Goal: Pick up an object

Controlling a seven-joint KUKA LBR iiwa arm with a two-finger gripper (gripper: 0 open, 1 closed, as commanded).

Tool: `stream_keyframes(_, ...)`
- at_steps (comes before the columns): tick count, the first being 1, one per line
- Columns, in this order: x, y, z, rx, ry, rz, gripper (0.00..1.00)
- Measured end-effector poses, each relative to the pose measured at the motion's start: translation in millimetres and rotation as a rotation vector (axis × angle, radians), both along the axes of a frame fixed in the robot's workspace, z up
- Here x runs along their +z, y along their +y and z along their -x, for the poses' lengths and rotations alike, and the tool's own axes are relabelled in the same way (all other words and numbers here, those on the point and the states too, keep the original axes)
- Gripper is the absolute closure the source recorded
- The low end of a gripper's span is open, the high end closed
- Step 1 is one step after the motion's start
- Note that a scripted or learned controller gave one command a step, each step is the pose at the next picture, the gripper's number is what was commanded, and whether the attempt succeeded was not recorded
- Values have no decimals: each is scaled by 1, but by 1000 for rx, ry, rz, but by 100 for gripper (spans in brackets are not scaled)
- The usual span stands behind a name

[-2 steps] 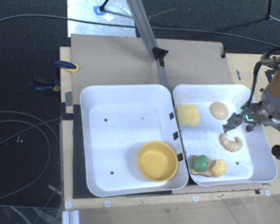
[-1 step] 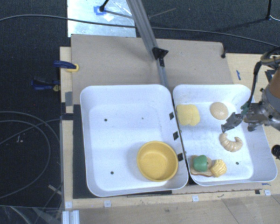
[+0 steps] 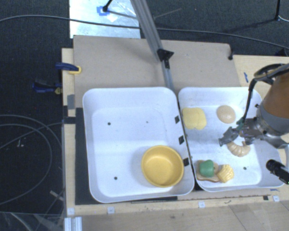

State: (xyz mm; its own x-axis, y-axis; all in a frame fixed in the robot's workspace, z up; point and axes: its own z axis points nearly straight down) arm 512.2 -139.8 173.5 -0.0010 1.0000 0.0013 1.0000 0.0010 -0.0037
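Note:
My gripper [image 3: 234, 137] hangs low in the right bin [image 3: 207, 96], at the end of the grey arm with the orange band [image 3: 282, 99] that reaches in from the right. Just under and in front of it lies a tan croissant-shaped piece [image 3: 239, 150], partly covered by the gripper. A beige round piece [image 3: 226, 113] lies behind the gripper. A pale yellow lump [image 3: 194, 118] rests at the bin's left wall. A green and yellow toy [image 3: 214, 171] lies near the front rim.
The left bin [image 3: 110, 100] holds a yellow bowl [image 3: 162, 165] in its front right corner. A grey pole [image 3: 149, 28] slants over the bench behind the bins. Black clips [image 3: 180, 139] sit on the shared rim between the bins.

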Motion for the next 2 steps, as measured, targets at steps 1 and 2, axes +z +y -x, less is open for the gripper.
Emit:
stream_keyframes(1, -55, -9, -4, -1, 0, 0, 0)
stream_keyframes(2, -79, -10, -8, 1, -17, 5, 0)
